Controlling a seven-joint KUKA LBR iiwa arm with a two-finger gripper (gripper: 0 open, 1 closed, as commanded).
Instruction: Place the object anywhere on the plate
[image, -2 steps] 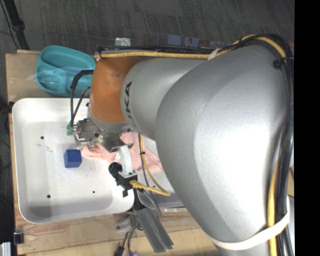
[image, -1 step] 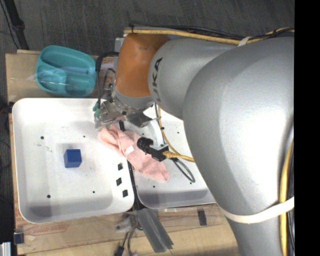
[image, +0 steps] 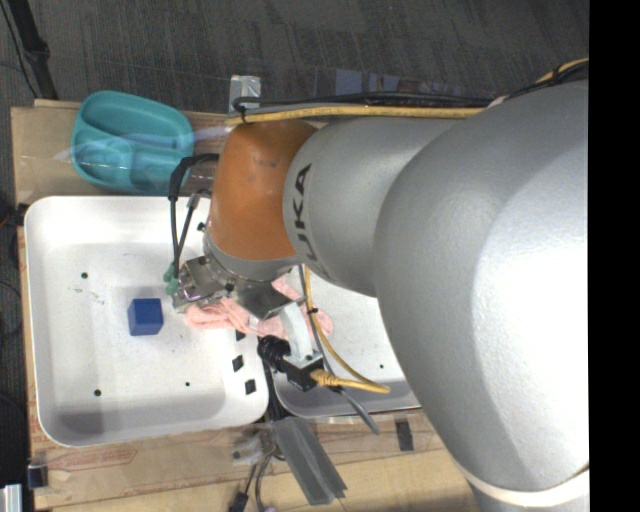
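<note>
A small blue cube (image: 146, 316) lies on the floor of the left white bin (image: 45, 330), left of centre. My gripper (image: 192, 288) hangs below the orange wrist band, just right of the cube and apart from it, over the bin's right part. A pale pink object (image: 228, 316) lies directly under and beside the gripper, at the ridge between the two bins. The wrist hides most of it, so I cannot tell whether this is the plate. Nothing is seen held.
The large grey arm covers nearly all of the right bin (image: 345, 405). A teal plastic scoop-like item (image: 128, 142) rests on the bench beyond the left bin's far edge. Cables and a yellow hose (image: 350, 383) hang near the bins' front ridge.
</note>
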